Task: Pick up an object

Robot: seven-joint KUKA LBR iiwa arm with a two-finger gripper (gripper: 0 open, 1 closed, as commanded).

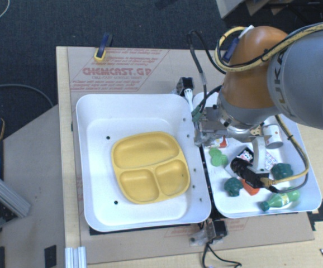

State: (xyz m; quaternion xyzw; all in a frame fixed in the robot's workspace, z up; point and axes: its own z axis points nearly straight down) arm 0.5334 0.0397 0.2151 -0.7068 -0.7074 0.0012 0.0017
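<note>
My gripper (210, 134) hangs low over the left side of the right bin (312, 190), close to the wall between the two bins. Just below it lies a light green object (218, 159), with a small red piece (224, 144) beside it. Further along the bin lie a dark green object (232, 186), an orange-red piece (251, 189), a teal object (281, 171) and a green bottle (279, 200). A white cylinder (272, 136) lies near the back. The wrist hides the fingers and whatever is under them.
The left bin (89, 166) holds a yellow divided plate (149, 165). A white printed card (266, 158) lies in the right bin. The grey and orange arm (262, 77) covers the back of the right bin. Cables run along the bench behind the bins.
</note>
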